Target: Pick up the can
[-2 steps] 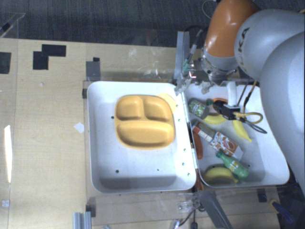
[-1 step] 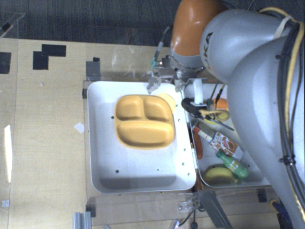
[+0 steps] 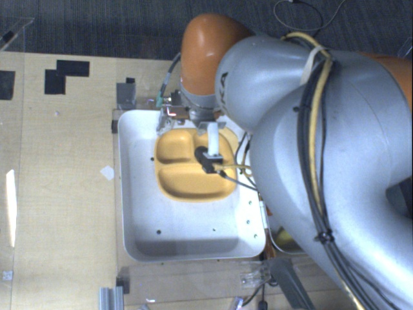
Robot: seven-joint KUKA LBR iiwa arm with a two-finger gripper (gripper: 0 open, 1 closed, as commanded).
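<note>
Camera view, looking down on the bench (image 3: 58, 186): the big grey arm (image 3: 303, 128) sweeps in from the right and covers most of that side. Its orange band (image 3: 206, 50) sits right over the far edge of the left bin (image 3: 139, 199). Beneath the band, the gripper (image 3: 173, 115) pokes out as a bit of bright metal, low over the bin's far rim and just at the far edge of a yellow tray (image 3: 177, 173). Wide or narrow? It cannot be told, because the wrist hides the business end. Nothing can be seen held in it.

The tray lies flat in the far half of the bin. It is split into compartments and its right side is tucked under the wrist. The near half of the bin floor is bare white.

And the can? Its place cannot be told from here. A rounded pale rim with a yellowish inside (image 3: 286, 241) peeks out from under the arm, just right of the bin's near corner. Too little of it shows to say whether it is the can.

Out on the bench, black patches (image 3: 64, 75) sit at the far left, well apart from the bin. A small white scrap (image 3: 106, 172) lies just beside the bin's left wall. Beyond the bench is dark carpet, with a thin cable (image 3: 303, 11) looped on it.
</note>
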